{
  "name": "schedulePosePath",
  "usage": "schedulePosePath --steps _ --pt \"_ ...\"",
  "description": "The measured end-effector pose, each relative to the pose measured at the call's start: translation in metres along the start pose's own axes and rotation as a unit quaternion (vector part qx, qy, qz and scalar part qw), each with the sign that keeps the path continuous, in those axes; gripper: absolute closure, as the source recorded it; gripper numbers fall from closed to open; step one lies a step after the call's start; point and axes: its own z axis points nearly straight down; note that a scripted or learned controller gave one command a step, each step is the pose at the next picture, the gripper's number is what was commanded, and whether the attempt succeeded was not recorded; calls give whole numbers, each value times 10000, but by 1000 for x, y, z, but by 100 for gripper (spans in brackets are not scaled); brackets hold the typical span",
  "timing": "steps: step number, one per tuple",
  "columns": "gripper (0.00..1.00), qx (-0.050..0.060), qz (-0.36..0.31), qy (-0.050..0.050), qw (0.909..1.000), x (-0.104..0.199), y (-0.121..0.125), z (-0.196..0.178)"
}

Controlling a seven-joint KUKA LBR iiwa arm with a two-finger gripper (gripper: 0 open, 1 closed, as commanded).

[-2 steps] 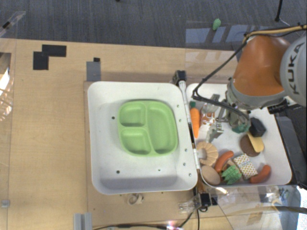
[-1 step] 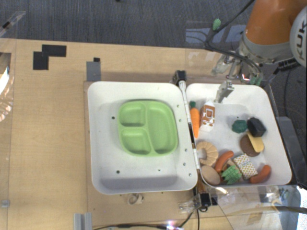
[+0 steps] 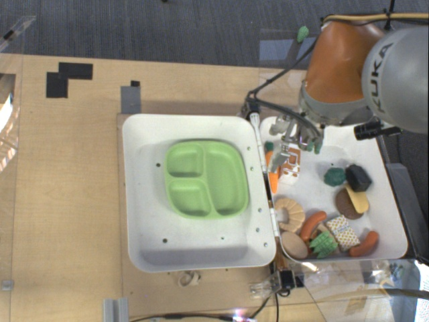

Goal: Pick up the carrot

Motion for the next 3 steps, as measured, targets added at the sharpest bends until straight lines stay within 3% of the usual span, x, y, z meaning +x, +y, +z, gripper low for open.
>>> schedulePosePath --steps 1,2,3 --pt "0 1 1772 1 9842 64 31 -1" --pt "0 18 1236 -21 9923 60 -33 -2" --pt "0 6 2755 -25 9613 0 -30 -2"
